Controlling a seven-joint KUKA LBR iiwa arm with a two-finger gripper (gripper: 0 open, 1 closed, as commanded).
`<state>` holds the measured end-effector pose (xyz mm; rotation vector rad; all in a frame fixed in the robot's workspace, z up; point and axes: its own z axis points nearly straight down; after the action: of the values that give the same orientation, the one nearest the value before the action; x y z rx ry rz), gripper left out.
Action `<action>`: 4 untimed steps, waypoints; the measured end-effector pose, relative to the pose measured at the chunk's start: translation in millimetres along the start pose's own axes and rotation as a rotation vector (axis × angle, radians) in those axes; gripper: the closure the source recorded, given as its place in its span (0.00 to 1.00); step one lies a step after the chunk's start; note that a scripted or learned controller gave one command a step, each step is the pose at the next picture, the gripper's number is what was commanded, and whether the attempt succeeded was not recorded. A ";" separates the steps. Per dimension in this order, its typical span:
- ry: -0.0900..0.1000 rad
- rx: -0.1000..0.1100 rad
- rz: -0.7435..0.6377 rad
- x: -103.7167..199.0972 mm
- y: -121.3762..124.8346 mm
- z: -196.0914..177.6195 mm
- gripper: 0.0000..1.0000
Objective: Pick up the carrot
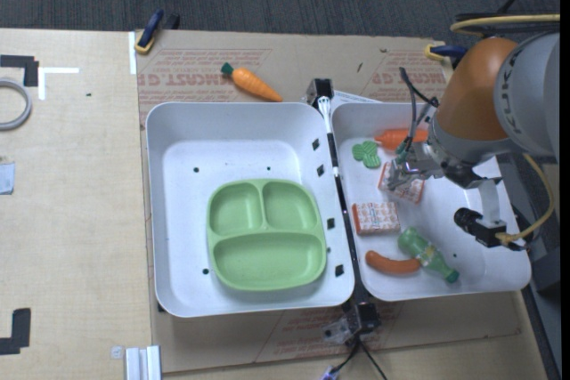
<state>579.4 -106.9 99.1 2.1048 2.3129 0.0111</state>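
Note:
A carrot (252,83) with a green top lies on the cardboard behind the left bin (169,191), outside both bins. A second orange, carrot-like piece (394,138) lies at the back of the right bin (499,276), partly hidden by the arm. My gripper (408,178) hangs low in the right bin just in front of that orange piece, over a small red-and-white packet (389,179). Nothing can be seen held in it.
The left bin holds a green divided plate (265,234). In the right bin lie a green leafy toy (365,153), a red-and-white box (376,216), a green bottle (427,254) and an orange sausage (392,262). A blue clamp (149,31) sits at the cardboard's back left corner.

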 end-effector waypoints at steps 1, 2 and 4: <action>-0.001 0.000 -0.053 -37.1 -60.4 -0.3 1.00; -0.005 -0.006 -0.395 -19.3 -85.6 -0.8 1.00; 0.005 0.006 -0.258 -23.8 -95.6 1.0 1.00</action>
<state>486.5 -139.5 96.7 1.7943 2.5700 0.0062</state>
